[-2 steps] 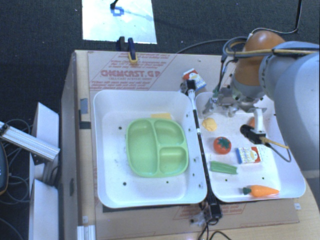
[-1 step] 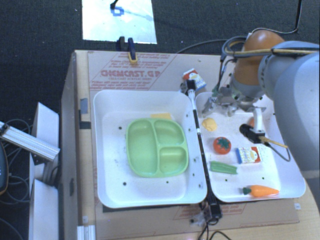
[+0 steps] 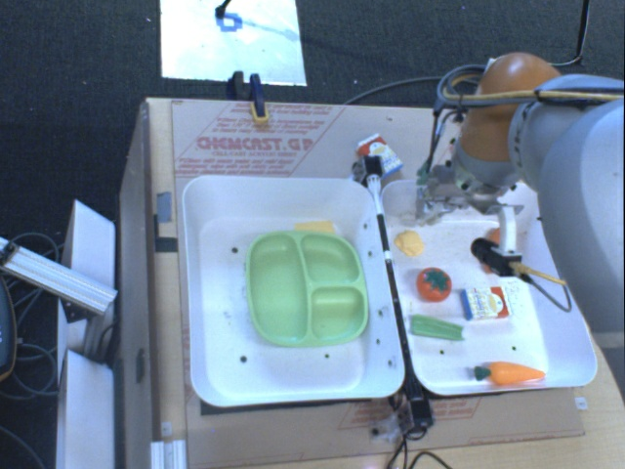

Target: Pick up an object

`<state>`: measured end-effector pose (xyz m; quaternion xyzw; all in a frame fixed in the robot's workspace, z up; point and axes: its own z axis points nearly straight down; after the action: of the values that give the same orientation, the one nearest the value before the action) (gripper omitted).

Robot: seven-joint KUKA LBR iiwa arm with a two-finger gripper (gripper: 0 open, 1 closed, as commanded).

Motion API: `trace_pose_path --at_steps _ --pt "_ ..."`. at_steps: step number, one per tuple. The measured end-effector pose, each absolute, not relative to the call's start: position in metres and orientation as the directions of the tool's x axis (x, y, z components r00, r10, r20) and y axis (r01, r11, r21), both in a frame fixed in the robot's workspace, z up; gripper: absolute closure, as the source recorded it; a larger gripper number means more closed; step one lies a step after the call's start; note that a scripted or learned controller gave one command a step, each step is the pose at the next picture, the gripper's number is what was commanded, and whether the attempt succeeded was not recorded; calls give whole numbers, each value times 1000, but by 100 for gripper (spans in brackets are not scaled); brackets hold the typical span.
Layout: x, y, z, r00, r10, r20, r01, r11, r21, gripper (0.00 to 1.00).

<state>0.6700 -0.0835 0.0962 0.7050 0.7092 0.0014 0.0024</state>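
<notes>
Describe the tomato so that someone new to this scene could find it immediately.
Look in the right bin, the one holding the small toy foods. Near its middle sits the tomato, the round red piece with a green top, between the yellow piece and green stick.

Open floor between tomato [image 3: 434,283] and carrot [image 3: 511,372]

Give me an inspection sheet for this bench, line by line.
Surface: two white bins side by side, left bin and right bin, on a cardboard sheet.
Job's things: tomato, carrot, green stick, small carton and yellow piece, all in the right bin.
Clutter: green divided tray in the left bin; another small carton behind the bins.
Grippers: pincer over the right bin's far corner; finger state unclear.
Cables: wires along the arm; cable on the floor.
Surroundings: dark carpet, white sheet.
</notes>
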Motion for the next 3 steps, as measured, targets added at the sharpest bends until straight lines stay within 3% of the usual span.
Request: trace_pose_path --at_steps 1,3 --pt "670 -83 96 -6 1000 -2 1000 6 5 0" --pt "669 -83 85 -5 1000 -1 1000 5 2 0"
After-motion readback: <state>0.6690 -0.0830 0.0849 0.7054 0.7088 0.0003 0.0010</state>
